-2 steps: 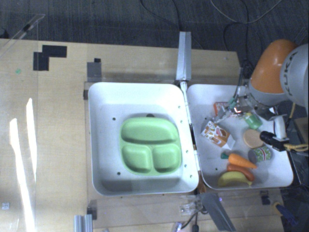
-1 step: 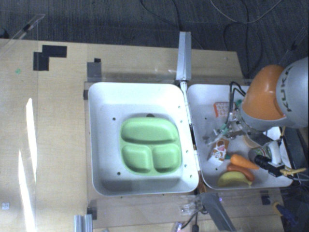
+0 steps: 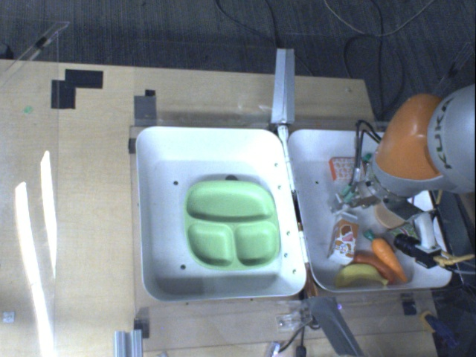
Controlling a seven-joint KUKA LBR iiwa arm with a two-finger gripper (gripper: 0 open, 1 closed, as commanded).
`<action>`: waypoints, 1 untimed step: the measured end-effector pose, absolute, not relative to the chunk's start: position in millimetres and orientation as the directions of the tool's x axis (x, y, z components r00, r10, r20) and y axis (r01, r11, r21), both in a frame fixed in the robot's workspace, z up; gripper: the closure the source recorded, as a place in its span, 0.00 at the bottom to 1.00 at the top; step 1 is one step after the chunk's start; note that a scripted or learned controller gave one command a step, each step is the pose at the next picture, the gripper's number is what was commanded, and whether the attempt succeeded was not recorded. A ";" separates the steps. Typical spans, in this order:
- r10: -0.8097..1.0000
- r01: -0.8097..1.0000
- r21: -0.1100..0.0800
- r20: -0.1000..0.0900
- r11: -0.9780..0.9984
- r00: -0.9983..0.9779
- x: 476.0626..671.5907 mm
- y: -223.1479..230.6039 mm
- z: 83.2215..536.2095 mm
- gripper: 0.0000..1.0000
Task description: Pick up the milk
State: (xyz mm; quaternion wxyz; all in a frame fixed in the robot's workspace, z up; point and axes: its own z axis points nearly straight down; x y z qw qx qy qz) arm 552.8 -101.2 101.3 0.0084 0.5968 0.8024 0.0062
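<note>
Right bin [image 3: 316,199]: fingers [image 3: 354,196] just above milk [image 3: 343,242].

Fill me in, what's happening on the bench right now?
The arm has reached in over the right bin, and its claw hangs low among the items there. The milk lies just below the claw in the camera view, not between its fingers, so it is not yet picked up. A carrot and a banana lie beside the milk toward the bin's near edge. The left bin holds a green tray.
</note>
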 end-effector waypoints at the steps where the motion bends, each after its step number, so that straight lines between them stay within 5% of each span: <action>1: 0.954 0.953 0.014 -0.004 0.301 -0.301 544.5 -125.6 90.1 1.00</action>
